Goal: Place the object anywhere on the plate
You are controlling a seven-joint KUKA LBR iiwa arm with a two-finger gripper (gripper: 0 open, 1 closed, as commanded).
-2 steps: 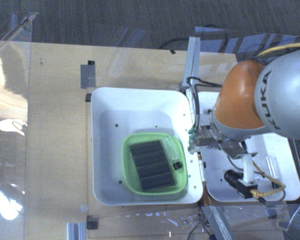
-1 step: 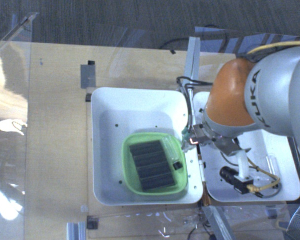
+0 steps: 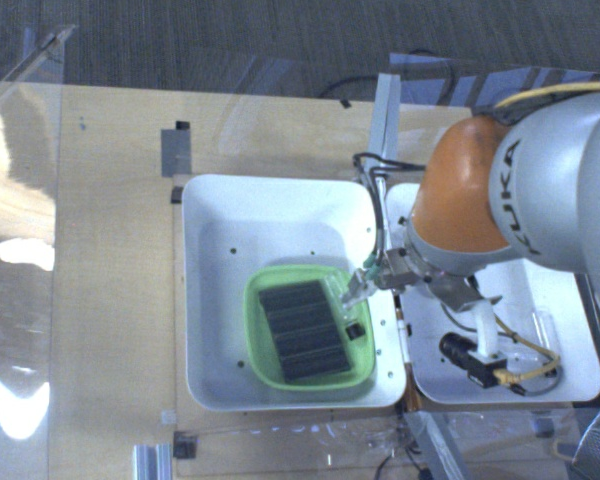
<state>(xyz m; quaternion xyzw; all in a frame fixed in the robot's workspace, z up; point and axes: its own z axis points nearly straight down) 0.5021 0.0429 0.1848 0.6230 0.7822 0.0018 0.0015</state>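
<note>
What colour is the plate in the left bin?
Light green; the plate shows best in the camera view, with a dark ridged object lying on it.

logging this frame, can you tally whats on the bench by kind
white bins: 2 (left bin, right bin)
green plate: 1
dark ridged object lying on the plate: 1
robot arm: 1, its gripper over the plate's right edge
total: 5

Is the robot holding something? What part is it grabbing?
It cannot be told. The end effector hovers over the right edge of the green plastic plate, beside the dark ribbed rectangular block, with nothing visibly in its grip.
</note>
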